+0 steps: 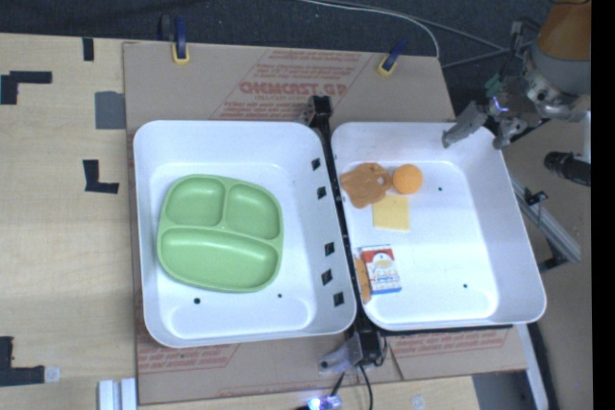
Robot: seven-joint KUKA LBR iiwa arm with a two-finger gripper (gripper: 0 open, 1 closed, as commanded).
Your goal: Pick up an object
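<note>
Occupying the left bin (154, 149), a green divided plate (220, 232). In the right bin (480, 235): a brown cookie-like piece (363, 183) touching an orange ball (407, 179), a yellow square (391, 213) just below, a small printed packet (381, 269) near the divider. Gripper (478, 127) at the right bin's far rim, fingers spread, holding nothing.
</note>
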